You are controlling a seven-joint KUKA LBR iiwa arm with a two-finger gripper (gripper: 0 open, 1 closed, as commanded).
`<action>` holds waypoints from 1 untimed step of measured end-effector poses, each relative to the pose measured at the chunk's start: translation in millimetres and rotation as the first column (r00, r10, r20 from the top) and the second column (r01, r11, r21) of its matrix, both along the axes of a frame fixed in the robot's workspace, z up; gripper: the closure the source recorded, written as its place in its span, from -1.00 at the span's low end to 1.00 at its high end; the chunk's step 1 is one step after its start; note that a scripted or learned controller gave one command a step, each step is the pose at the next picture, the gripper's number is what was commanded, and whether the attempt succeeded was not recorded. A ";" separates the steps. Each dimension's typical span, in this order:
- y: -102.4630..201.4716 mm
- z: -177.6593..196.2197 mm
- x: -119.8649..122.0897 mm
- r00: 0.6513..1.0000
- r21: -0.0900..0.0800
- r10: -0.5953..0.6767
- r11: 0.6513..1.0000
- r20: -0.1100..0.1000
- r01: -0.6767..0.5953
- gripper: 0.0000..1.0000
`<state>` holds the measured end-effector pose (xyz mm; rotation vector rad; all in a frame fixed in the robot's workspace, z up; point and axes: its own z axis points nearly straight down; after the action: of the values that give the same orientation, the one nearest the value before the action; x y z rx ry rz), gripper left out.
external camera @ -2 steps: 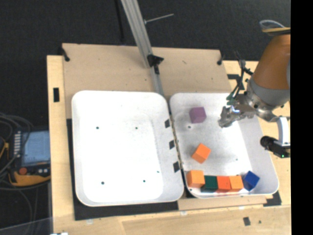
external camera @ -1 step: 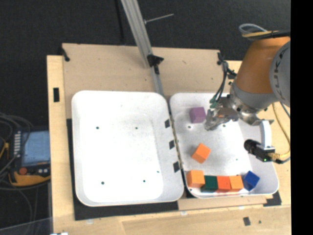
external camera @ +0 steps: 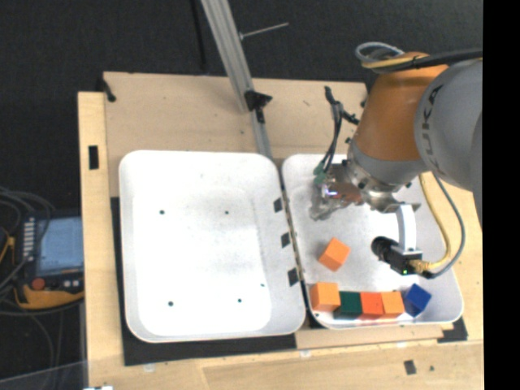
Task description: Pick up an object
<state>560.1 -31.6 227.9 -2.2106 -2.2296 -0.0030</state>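
Note:
Several small blocks lie in the right bin (external camera: pixel 302 177). An orange block (external camera: pixel 333 253) sits alone near the bin's middle. Along the front wall runs a row: an orange block (external camera: pixel 325 296), a green block (external camera: pixel 350 305), a red-orange block (external camera: pixel 372 304), an orange block (external camera: pixel 392 302) and a blue block (external camera: pixel 417 298). My gripper (external camera: pixel 323 208) hangs over the bin's upper left part, above and slightly left of the lone orange block. I see nothing held at its tip.
The left bin (external camera: pixel 199 242) lies beside the right one, joined by clips (external camera: pixel 286 239) along the shared wall. A slanted metal pole (external camera: pixel 231 51) rises behind the bins. A handheld controller (external camera: pixel 53 254) lies left of the bench. A black cable plug (external camera: pixel 390 254) hangs right of the lone block.

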 end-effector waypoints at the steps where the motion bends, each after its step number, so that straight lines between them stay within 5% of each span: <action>1: 56.6 2.4 3.6 1.000 -0.001 0.000 1.000 0.001 0.000 1.00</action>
<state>563.7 25.1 230.4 -2.2114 -2.2301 -0.0031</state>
